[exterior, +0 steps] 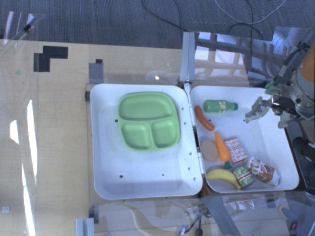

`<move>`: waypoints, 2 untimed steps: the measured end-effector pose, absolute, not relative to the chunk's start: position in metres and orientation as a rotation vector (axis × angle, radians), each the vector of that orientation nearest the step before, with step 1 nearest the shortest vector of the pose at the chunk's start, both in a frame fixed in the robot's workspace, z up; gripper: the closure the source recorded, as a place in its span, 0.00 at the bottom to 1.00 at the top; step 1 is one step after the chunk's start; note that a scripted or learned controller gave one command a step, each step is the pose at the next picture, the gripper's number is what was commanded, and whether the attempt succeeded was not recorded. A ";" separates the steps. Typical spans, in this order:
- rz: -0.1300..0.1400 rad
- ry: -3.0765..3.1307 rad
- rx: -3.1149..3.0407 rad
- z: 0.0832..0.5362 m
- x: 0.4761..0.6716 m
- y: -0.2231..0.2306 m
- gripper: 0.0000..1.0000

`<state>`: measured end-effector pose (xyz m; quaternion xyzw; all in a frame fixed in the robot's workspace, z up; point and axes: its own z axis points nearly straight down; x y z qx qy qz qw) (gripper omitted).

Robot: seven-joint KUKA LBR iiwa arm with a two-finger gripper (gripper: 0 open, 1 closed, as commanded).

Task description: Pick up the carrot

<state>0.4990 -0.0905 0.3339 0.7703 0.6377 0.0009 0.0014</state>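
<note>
The orange carrot lies in the right bin, near its left side, pointing away from me with its green end toward the front. It rests between a tan round disc and a red-and-white carton. My gripper hovers over the bin's right rear part, up and to the right of the carrot and well apart from it. Its fingers stand open with nothing between them.
The right bin also holds a green bottle, a red sausage, a banana and two small cartons. The left bin holds a green divided plate. A ridge separates the bins.
</note>
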 end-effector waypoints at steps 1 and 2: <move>-0.003 2.184 2.262 0.197 0.486 -0.073 0.00; 0.016 2.286 2.136 0.100 0.546 -0.084 0.00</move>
